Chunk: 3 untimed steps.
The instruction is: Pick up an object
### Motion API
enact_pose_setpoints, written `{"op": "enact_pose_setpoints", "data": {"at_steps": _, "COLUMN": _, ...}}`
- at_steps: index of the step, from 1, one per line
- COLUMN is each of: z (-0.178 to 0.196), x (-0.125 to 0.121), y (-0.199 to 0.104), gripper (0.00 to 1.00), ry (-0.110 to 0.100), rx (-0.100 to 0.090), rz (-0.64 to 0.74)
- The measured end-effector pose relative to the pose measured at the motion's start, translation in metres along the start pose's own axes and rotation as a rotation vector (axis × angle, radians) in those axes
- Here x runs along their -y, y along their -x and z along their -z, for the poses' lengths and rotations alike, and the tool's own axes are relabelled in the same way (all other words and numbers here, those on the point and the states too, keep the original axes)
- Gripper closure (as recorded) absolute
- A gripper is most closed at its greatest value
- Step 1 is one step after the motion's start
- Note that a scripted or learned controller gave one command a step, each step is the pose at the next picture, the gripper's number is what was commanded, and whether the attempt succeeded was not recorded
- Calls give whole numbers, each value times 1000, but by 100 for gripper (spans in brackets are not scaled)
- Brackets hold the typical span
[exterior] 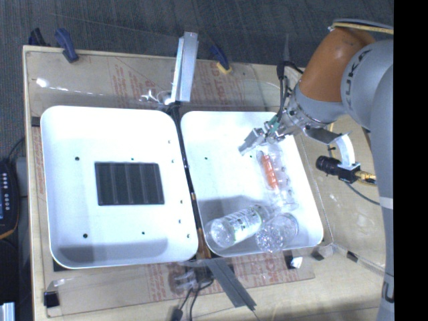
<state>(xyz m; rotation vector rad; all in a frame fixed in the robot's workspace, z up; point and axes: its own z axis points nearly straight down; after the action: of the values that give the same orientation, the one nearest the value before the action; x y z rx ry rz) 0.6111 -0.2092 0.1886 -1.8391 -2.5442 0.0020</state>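
The grey arm (364, 79), with its orange band just above the wrist, reaches in from the right and bends down over the upper part of the right-hand white bin (200, 172). Its gripper (262, 139) hangs low inside that bin, near the far wall, with metal parts fanned out to the left; whether anything sits between them is too small and cluttered to tell, and I cannot tell how far the tool stands open. Just below the gripper lies a clear plastic item with an orange-red insert (269, 169), set lengthwise toward the bin's near end and close to the right wall; it appears to touch or nearly touch the gripper's tip, but that contact is not clear. At the near end of the same bin a clear plastic bottle (237, 225) lies on its side, tilted, and just beside it on the right sits a crumpled clear plastic cup (277, 231). The left-hand white bin (60, 179) holds a dark ribbed rectangular tray (129, 183) lying flat near its middle, well apart from the arm.
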Motion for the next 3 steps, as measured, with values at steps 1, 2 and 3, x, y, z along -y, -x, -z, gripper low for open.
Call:
{"op": "enact_pose_setpoints", "data": {"at_steps": 1, "z": -11, "x": -21, "y": 8, "gripper": 0, "ry": 2, "rx": 2, "rz": 3}}
{"op": "enact_pose_setpoints", "data": {"at_steps": 2, "z": -9, "x": 9, "y": -3, "gripper": 0, "ry": 1, "rx": 1, "rz": 30}}
{"op": "enact_pose_setpoints", "data": {"at_steps": 3, "z": -9, "x": 9, "y": -3, "gripper": 0, "ry": 0, "rx": 1, "rz": 29}}
